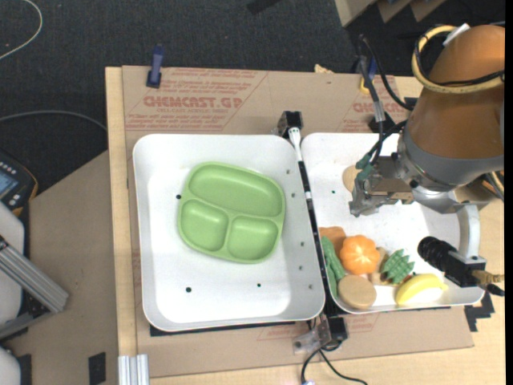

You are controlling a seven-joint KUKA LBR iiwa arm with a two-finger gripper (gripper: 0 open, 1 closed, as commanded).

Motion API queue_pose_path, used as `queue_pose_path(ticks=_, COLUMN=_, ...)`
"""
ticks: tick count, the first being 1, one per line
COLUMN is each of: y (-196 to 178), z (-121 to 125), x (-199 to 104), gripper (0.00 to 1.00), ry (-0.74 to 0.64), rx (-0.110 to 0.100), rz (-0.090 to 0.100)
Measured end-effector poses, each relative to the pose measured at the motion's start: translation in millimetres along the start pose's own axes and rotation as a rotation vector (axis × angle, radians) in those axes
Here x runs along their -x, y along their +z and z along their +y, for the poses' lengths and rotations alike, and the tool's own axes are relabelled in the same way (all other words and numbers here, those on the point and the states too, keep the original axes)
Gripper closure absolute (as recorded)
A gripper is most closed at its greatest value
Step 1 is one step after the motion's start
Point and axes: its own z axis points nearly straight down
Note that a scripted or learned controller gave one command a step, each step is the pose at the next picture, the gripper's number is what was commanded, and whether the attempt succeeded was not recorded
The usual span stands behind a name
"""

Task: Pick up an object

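Note:
My gripper (365, 204) hangs over the upper middle of the right bin (327, 157), with the grey and orange arm coming in from the right. A tan rounded object (349, 177) peeks out just left of the gripper, partly hidden behind it. Along the bin's near side lie an orange fruit (359, 254), a small orange piece (332, 233), a green bean-like strip (330, 261), a tan round disc (357, 292), a green leafy piece (395, 264) and a yellow lemon (418, 289).
The left bin (156, 231) holds a green divided plate (232, 212) at its centre. A black bar (302, 176) runs along the ridge between the two bins. Brown cardboard (200, 99) lies beneath both bins.

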Motion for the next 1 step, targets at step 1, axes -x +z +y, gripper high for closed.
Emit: queue_pose_path(ticks=1, y=-42.1, z=-0.1, x=-82.5, gripper=1.00, ry=-0.008, rx=0.002, rz=0.003)
